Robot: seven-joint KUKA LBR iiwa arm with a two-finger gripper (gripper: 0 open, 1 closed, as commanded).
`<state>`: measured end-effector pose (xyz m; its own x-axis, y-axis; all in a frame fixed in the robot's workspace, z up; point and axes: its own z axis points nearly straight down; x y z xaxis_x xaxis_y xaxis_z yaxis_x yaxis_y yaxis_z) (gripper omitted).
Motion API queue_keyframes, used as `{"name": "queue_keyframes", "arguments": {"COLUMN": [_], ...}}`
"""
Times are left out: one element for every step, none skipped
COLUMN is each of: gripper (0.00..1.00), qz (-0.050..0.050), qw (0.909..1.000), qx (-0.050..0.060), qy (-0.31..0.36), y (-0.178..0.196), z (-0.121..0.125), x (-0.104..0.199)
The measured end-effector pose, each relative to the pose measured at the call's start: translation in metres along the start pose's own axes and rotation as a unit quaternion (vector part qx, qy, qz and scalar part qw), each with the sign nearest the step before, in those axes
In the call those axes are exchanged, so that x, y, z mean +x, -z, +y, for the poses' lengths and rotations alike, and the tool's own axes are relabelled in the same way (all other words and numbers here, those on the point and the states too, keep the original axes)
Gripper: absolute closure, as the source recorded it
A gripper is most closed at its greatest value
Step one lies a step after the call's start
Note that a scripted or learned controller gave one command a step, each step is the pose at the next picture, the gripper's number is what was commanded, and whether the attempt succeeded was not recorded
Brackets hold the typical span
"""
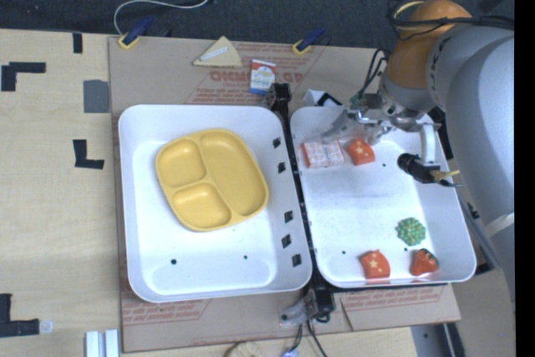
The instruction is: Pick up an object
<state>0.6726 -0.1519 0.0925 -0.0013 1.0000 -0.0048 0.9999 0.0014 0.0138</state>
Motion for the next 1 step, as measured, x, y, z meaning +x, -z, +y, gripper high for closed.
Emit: {"name": "queue_keyframes", "arguments": {"gripper": [0.00], "qz": [-0.001], "qw": [1.0000], "qx": [-0.003], "qy": [-0.001], "y": [0.0007], "z": [-0.0140], "x": [0.0241]}}
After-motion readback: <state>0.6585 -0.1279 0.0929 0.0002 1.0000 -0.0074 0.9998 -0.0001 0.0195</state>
